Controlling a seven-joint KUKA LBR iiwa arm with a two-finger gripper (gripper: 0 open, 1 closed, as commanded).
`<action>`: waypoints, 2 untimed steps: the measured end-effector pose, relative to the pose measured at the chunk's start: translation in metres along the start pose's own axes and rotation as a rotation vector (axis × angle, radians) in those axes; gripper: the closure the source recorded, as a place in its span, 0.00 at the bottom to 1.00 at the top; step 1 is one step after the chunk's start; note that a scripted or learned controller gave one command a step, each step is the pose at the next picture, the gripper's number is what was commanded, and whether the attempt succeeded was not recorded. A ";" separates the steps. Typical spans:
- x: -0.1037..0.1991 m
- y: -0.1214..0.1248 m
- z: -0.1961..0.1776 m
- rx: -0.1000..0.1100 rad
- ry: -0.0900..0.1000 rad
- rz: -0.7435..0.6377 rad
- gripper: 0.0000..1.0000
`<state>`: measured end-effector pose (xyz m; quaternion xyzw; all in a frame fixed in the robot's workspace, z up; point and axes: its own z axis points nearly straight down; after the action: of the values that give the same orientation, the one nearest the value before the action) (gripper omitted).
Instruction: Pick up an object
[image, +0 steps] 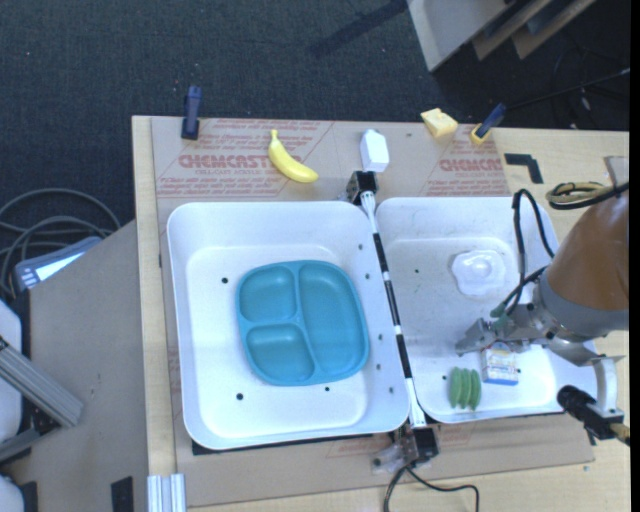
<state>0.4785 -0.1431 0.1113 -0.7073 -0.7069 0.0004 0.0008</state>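
Note:
My gripper (493, 338) is low in the right bin (430, 230), near its front right part. Directly beneath and in front of it lies a small white packet with blue print (501, 369), partly covered by the gripper. A green pea-pod-like object (463, 387) rests just left of the packet, by the bin's front wall. A clear, whitish round object (475, 271) sits further back in the same bin. The grey arm with its orange band (600, 265) comes in from the right.
The left bin (200, 300) holds a teal divided plate (301, 322). Behind the bins on the bench lie a yellow banana (290, 160), a white object (375, 150) and a yellow block (438, 122). Black cables (525, 225) hang over the right bin.

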 end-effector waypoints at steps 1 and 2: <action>-0.022 0.065 0.027 -0.002 -0.001 -0.001 0.00; -0.024 0.000 0.027 0.000 0.000 0.001 0.00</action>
<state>0.4784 -0.1671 0.0841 -0.7076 -0.7066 0.0006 0.0010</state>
